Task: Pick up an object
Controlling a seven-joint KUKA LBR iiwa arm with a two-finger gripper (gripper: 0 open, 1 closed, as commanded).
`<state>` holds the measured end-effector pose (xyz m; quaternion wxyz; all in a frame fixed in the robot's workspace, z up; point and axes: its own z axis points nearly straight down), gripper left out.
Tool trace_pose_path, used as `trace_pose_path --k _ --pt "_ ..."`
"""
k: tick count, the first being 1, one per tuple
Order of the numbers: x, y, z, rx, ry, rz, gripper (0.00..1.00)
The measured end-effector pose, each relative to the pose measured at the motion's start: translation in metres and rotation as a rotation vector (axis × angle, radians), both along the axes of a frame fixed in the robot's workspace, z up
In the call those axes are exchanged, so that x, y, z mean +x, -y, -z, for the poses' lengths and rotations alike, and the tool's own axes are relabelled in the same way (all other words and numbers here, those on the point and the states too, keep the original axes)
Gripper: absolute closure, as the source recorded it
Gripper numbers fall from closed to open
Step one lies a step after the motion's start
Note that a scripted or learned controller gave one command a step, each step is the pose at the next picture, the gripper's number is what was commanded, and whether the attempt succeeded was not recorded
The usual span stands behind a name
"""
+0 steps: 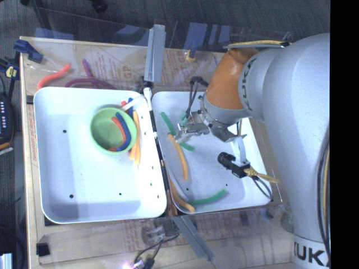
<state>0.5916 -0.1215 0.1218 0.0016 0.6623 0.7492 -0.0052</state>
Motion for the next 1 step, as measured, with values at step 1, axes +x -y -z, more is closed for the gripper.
trace_pose_path --k 1 --pt "0.0 0.0 0.0 -0.001 0.0 -0.001 0.0"
